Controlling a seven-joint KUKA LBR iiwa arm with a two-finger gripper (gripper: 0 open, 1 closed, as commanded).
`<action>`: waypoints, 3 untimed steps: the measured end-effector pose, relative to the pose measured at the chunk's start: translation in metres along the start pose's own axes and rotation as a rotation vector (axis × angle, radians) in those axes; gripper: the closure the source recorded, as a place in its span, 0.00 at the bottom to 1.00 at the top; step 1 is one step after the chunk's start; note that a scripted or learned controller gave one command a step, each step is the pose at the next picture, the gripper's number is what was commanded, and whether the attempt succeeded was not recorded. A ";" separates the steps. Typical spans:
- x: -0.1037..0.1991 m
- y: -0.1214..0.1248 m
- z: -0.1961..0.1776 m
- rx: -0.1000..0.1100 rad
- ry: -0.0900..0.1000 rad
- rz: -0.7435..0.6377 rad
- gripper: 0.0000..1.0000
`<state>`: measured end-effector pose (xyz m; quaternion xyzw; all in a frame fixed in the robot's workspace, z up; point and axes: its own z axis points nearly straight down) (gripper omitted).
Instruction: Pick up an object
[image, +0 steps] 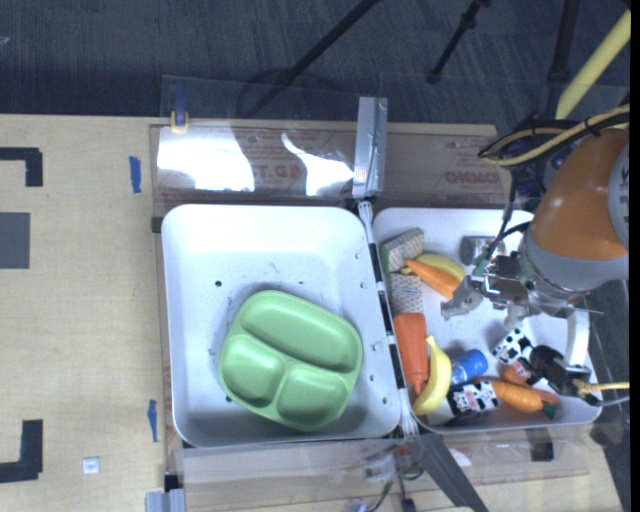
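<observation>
- Hanging over the right bin (440, 222), the arm (585, 205) has its gripper (487, 288) low above the bare middle of the floor.
- Claw state: cannot tell; the metal parts blur together from this angle, and nothing is visibly held.
- Candidate objects crowd the bin's left wall and near edge: carrot (437, 271) just left of the claw, a long orange piece (410, 345) by the divider, banana (436, 375) beside it, blue cup (467, 364), a cow-print toy (474, 398), another carrot (520, 396) near right.
- Left bin (190, 260) carries a green tray (290, 358), well apart from the claw.
- Risk, as I judge it: a straight descent closes on bare floor, since the claw sits between items.
- Risk: the near pile is packed tight; a grasp there may nudge neighbours or catch two.
- Risk: the banana leans at the divider, leaving little room beside the wall.
</observation>
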<state>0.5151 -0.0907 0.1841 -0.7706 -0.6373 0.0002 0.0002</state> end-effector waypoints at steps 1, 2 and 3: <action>-0.018 0.070 -0.008 -0.001 -0.001 -0.024 0.00; 0.010 0.106 0.090 -0.015 0.000 -0.347 0.00; 0.012 0.107 0.079 -0.019 0.000 -0.348 1.00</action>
